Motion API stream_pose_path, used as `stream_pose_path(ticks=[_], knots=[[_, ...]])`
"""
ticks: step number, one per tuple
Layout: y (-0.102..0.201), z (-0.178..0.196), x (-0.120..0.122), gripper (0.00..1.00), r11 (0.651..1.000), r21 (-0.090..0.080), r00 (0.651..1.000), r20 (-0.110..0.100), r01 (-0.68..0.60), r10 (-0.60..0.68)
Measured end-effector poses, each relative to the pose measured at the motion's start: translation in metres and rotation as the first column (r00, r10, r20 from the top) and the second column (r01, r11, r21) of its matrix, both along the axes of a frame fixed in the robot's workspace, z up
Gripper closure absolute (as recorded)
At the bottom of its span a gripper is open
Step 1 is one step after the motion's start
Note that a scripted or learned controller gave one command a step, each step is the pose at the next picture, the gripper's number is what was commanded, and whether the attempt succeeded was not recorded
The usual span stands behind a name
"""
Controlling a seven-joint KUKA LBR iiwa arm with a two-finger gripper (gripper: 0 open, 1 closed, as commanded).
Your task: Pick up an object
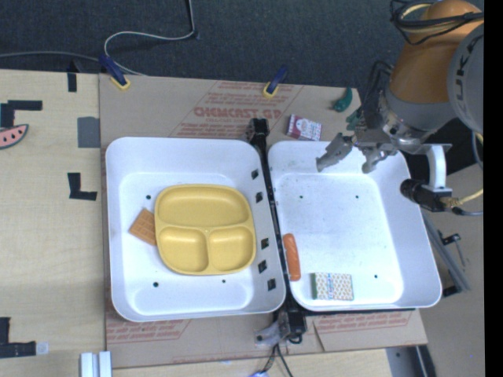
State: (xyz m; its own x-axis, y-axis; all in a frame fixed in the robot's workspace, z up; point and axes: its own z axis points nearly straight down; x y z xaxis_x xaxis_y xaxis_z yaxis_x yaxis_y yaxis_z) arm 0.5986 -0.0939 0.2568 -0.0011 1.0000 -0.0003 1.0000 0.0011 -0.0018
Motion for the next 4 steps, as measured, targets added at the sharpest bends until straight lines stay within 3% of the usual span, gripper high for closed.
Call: stream_pose_path(ticks=[1, 2, 3, 4], knots=[[-0.062, -0.171, -0.073, 0.00, 1.000, 0.000, 1.000, 0.002, 0.001, -0.001], [-0.063, -0.161, -0.072, 1.00, 1.000, -0.003, 1.000, 0.007, 0.002, -0.002], [-0.063, -0.161, -0.072, 0.00, 1.000, -0.002, 1.000, 0.006, 0.002, -0.002], [-0.063, -0.152, -0.072, 1.00, 1.000, -0.002, 1.000, 0.006, 0.002, -0.002]])
